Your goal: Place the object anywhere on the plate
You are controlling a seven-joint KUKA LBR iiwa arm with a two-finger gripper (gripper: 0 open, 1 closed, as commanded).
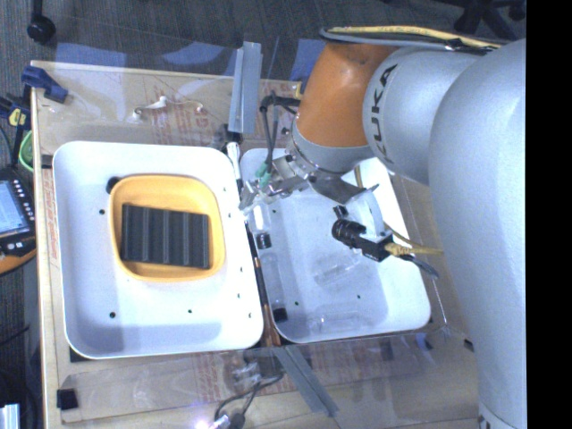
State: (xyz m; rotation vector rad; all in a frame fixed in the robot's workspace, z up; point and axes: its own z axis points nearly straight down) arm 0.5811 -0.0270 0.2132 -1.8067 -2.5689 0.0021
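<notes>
A yellow plate point(165, 226) with a dark ridged centre lies in the left bin point(89, 311). My gripper point(264, 186) hangs below the orange wrist band, at the upper left corner of the right bin point(407, 307), close to the wall between the two bins. The arm's body hides most of the gripper. Faint clear shapes point(337, 271) lie on the right bin's floor, too pale to tell what they are. I see nothing on the plate's ridged middle.
A black connector with a yellow cable point(357, 237) sticks out from the arm over the right bin. A metal rail point(243, 83) stands behind the bins. A handheld screen point(11, 213) rests at the left edge.
</notes>
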